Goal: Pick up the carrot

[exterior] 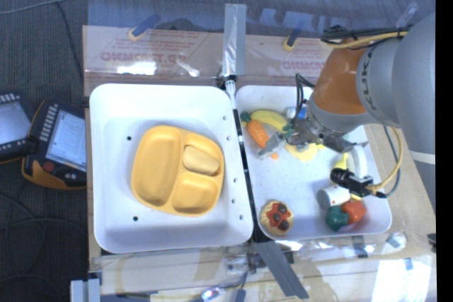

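The carrot (257,131), orange with a green top, lies at the upper left of the right bin (375,226), close to the divider between the bins. A yellow banana (267,117) lies just behind it. My gripper (282,143) hangs low over the bin right beside the carrot, on its right side. A grey finger (272,144) reaches to the carrot's lower right edge. I cannot make out whether the carrot is between the fingers. The orange-banded wrist (341,85) stands above and to the right.
A yellow object (307,151) lies under the gripper body. At the bin's lower right are a white cup (330,196), a green and orange toy (342,216) and a round tart (276,216). The left bin (113,109) holds a yellow divided plate (177,170).
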### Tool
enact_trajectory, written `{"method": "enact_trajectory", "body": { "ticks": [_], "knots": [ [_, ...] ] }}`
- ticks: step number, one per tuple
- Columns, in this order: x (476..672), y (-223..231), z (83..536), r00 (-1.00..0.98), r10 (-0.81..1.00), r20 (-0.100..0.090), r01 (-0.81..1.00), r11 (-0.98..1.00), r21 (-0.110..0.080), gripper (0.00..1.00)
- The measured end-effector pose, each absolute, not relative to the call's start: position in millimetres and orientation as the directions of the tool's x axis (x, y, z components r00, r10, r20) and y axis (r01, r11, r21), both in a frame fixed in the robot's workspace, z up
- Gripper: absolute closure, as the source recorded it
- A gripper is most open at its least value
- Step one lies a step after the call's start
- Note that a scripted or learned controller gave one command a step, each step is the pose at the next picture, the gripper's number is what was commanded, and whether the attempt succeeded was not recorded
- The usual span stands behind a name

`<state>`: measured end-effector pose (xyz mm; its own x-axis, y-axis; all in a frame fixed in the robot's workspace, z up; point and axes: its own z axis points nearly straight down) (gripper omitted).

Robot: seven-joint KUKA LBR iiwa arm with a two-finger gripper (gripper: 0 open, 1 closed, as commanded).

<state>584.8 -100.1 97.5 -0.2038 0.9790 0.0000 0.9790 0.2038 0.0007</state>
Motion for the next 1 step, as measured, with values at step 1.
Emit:
{"method": "enact_trajectory", "body": {
  "ticks": [1],
  "knots": [
    [583.4,-99.9,100.7,-0.203,0.979,0.004,0.979,0.203,-0.008,1.00]
  ]
}}
